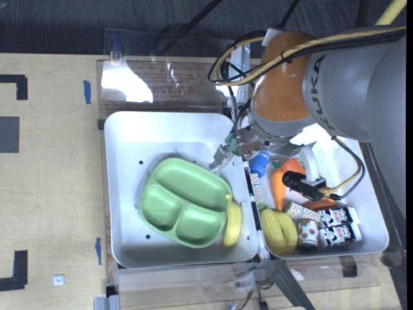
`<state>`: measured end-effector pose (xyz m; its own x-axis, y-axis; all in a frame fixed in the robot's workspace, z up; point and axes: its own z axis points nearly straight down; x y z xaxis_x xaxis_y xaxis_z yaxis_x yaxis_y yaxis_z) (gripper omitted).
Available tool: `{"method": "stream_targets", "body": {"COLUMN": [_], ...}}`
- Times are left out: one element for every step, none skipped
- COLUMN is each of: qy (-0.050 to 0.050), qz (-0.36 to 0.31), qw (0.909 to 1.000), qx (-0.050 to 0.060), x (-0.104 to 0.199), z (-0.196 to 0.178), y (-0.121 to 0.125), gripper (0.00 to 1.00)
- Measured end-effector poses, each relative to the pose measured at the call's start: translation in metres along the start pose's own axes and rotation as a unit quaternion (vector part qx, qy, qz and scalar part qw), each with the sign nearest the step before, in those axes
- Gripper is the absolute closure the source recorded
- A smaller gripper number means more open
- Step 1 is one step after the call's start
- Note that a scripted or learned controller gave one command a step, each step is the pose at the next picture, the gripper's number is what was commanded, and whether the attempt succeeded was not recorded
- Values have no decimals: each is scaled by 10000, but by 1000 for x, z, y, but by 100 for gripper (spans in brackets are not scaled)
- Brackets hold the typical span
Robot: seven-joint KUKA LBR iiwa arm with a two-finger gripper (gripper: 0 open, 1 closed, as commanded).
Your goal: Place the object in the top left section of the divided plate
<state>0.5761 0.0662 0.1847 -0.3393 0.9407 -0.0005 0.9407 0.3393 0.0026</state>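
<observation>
Lower centre-right of the frame, near corner of the right bin (376, 232): one yellow corn cob (279, 230), with a small spotted cup (308, 233) just beside it and two cow-patterned cartons (338, 227) to the right of the cup. Across the wall between the bins, in the left bin (122, 148): one yellow banana (233, 224), lying lengthwise against the right rim of the green divided plate (184, 199). The plate sits tilted in the middle of the left bin, one large section toward the upper frame and two smaller ones toward the lower. Farther back in the right bin: one orange carrot (278, 189), upright against the dividing wall, and a blue bottle (259, 164) just above it. Farther still, frame centre: the hand (226, 152), over the left bin's upper right part, just past the plate's upper right rim and well apart from the banana. No item is seen in its grasp, and whether it is open or closed cannot be told. The grey arm (352, 89) enters from the upper right. Pale wooden bench (45, 173) at frame left.
</observation>
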Motion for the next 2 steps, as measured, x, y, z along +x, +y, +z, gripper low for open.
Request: {"method": "stream_targets", "body": {"qy": [-2,-2], "qz": [-771,-773], "qw": [9970,9970], "qx": [-5,-4], "x": [10,10], "z": [0,0], "y": [14,14], "gripper": [0,0]}}
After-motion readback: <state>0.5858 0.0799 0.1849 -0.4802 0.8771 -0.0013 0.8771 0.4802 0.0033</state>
